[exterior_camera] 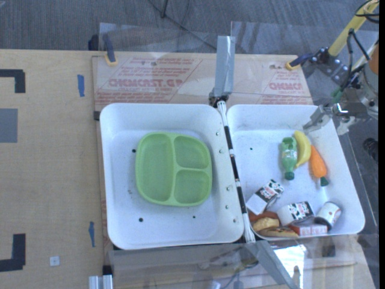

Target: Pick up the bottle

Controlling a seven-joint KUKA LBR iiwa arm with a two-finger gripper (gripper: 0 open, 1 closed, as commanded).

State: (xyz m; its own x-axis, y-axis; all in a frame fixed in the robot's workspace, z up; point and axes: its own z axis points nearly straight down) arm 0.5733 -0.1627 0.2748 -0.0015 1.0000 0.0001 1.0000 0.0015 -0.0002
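A: Where's the target?

B: Small green translucent plastic bottle [289, 156], lying on its side in the right shallow white bin [258, 122], cap twd 6 o'clock. Yellow banana [302, 147] touches it on the 3 o'clock side; orange carrot [317, 163] just past that.

A: Gripper?

B: Two-finger gripper [322, 117] sits at about 1 o'clock from the bottle, over the bin's far right rim, near but apart. Can't tell if the fingers are spread or closed; too small and cluttered w/ cables. Nothing seen between them.

A: How will it handle?

B: Prob light, thin-walled, so it gives under squeeze. Smooth and round, so likely to roll or slip. I'd take it across the body's middle, closing from the 9 and 3 sides, but the banana crowds the 3 side.

A: Other stuff?

B: Green divided plate [174, 169] in the left white bin [120, 125]. Small cartons [295, 211] at 6 o'clock in the right one, well apart.
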